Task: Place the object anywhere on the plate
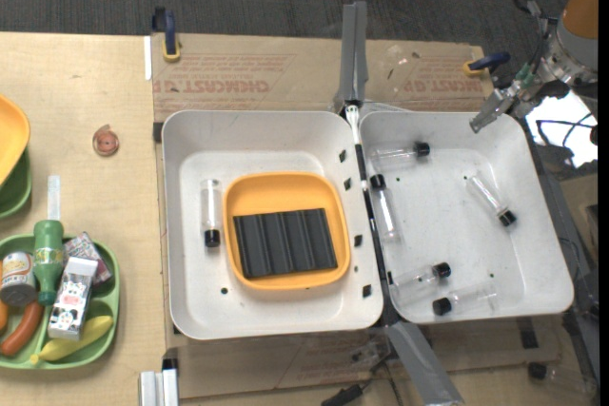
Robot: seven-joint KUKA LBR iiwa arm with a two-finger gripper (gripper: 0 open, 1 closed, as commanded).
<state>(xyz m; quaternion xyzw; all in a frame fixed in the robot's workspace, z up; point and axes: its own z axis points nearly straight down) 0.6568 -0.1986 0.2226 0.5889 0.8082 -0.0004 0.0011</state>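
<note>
A: Left bin (pixel 181 204): orange plate (pixel 285 190) carrying a black ribbed block (pixel 285 241); 1 vial (pixel 210 214) beside it.
B: Right bin (pixel 542 233): 5 clear black-capped vials (pixel 492 202). End effector (pixel 487 116) above the far right corner, well apart from them; open or closed, can't tell.

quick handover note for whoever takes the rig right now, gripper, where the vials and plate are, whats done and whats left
Gripper: above the far right corner of the right bin, holding nothing that I can see; finger state unclear.
Orange plate: in the left bin, with a dark ribbed block on it.
Clear vials with black caps: one in the left bin beside the plate; several loose in the right bin, e.g..
Done: no vial is on the plate.
Left: pick a vial and set it on the plate.
</note>
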